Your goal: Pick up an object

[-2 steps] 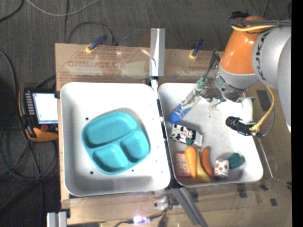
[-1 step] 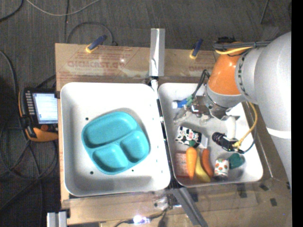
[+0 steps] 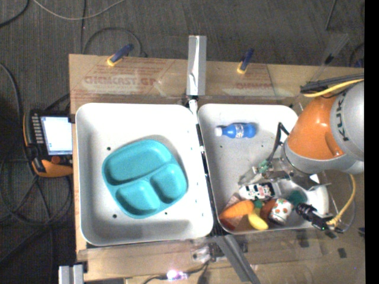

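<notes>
My gripper [image 3: 265,171] hangs low over the middle of the right bin [image 3: 237,152], under the orange wrist band. Just below it lies a small white, black and red packet [image 3: 259,190]. An orange carrot-like toy [image 3: 237,210], a yellow piece [image 3: 257,221] and a round red and white speckled thing [image 3: 279,210] crowd the bin's front. A small blue bottle [image 3: 237,131] with a white cap lies on its side near the back wall, apart from the gripper. Nothing visibly hangs from the gripper.
The left bin [image 3: 89,158] holds a teal plate [image 3: 145,176] with three compartments. A metal post [image 3: 196,70] stands behind the wall shared by the two bins. A handheld screen [image 3: 50,138] sits off the bench at the left.
</notes>
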`<state>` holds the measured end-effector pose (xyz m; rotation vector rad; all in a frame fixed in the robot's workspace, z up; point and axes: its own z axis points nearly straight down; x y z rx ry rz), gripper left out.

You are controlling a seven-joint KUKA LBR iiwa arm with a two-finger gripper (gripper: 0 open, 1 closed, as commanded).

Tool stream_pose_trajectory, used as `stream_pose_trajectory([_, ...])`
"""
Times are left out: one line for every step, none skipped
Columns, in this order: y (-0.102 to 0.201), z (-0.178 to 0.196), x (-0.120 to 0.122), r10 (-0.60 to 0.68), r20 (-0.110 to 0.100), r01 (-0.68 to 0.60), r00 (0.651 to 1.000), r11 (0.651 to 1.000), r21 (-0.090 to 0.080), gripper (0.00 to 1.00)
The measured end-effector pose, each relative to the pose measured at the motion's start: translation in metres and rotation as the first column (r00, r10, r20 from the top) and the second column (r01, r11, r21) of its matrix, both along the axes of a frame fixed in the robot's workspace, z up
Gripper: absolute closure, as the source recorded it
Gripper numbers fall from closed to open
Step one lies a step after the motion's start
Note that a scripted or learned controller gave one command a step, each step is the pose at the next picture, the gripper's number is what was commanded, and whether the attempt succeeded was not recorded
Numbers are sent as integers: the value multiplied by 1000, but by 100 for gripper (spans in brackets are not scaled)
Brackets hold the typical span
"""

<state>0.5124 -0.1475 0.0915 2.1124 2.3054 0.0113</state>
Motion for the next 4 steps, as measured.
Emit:
stream_pose_trajectory([2, 10, 2, 1, 3, -1, 1000, 1000, 3, 100])
stream_pose_trajectory([61, 91, 0, 34, -18, -34, 999, 999, 6, 100])
stream_pose_trajectory([61, 91, 0, 34, -18, -34, 999, 999, 6, 0])
stream_pose_trajectory([-1, 38, 0, -52, -20, 52, 998, 999, 3, 0])
